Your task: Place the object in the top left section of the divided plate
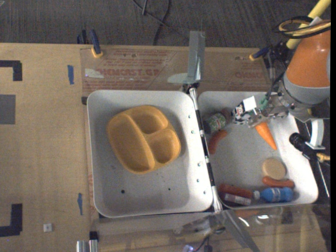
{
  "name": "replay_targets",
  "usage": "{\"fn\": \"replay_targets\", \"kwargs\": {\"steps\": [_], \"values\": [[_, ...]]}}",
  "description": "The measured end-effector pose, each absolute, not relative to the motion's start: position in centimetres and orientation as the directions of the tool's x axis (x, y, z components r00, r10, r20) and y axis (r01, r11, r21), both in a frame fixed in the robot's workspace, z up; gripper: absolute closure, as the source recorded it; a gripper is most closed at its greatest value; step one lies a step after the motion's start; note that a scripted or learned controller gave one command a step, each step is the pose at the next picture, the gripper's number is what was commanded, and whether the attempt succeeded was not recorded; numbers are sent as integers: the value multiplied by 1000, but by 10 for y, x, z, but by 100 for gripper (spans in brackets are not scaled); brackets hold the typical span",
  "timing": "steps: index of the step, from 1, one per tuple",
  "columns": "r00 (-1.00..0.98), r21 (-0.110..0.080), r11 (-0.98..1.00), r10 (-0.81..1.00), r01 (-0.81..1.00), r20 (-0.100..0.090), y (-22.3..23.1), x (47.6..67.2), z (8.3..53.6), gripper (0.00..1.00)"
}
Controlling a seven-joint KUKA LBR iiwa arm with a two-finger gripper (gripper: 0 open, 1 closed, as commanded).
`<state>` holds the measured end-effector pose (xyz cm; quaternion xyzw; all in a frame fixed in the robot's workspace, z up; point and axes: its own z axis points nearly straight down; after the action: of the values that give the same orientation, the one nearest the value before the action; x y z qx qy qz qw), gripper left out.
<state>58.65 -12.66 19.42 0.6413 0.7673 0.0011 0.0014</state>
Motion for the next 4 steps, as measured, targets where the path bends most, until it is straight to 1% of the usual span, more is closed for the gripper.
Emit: {"fn": "replay_targets", "kwargs": {"steps": [1, 2, 3, 4], "values": [[-321, 4, 321, 947, 947, -2, -73, 632, 219, 100], [-322, 8, 323, 947, 947, -5, -72, 634, 230, 100], [-442, 4, 442, 897, 897, -3, -18, 668, 201, 100], [-491, 2, 491, 871, 871, 0, 46, 628, 216, 100]]}}
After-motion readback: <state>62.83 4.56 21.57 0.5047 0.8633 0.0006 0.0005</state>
